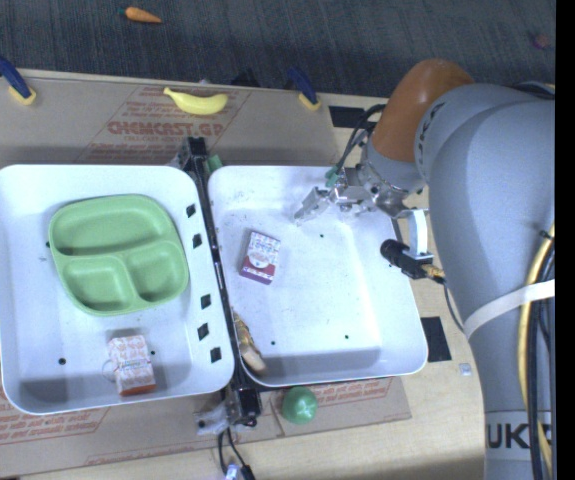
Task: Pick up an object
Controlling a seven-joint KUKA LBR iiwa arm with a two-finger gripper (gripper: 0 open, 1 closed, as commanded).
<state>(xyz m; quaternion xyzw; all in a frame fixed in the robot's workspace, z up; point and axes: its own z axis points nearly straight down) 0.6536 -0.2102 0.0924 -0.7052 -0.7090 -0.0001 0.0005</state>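
Likely target: small red-and-white packet (pixel 261 256), lying flat near the middle-left of the right bin (pixel 367 353), tilted a bit, clear of the walls, so open to a top-down grab. Its label print is too small to read.

Gripper (pixel 312 206) sits over the bin's upper part, near the packet but apart from it, up and to the right. Fingers look slightly spread with nothing between them.

A tan object (pixel 247 350) leans at the bin's lower-left corner; awkward pick against the wall.

Left bin (pixel 7 298) holds a green divided tray (pixel 119 254) and a second red-white packet (pixel 130 363) near its front edge.

Outside the bins: toy banana (pixel 197 99) on the cardboard sheet (pixel 117 118), printed "CHEMCAST GP"; green ball (pixel 299 404) at the front. Arm shows "UK", part-hidden.
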